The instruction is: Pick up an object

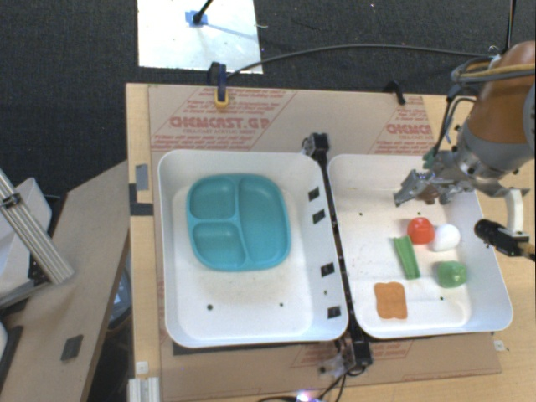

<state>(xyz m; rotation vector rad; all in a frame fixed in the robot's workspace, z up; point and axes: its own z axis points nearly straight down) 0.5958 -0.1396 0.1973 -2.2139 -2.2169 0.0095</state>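
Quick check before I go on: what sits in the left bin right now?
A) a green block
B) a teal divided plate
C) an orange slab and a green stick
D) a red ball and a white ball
B: the teal divided plate lies alone in the left bin, while the red, white, green and orange items all lie in the right bin.

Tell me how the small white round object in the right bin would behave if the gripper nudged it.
The white ball looks round and smooth, so it would probably roll. It touches the red object, which might shift too. Being small, it is likely light.
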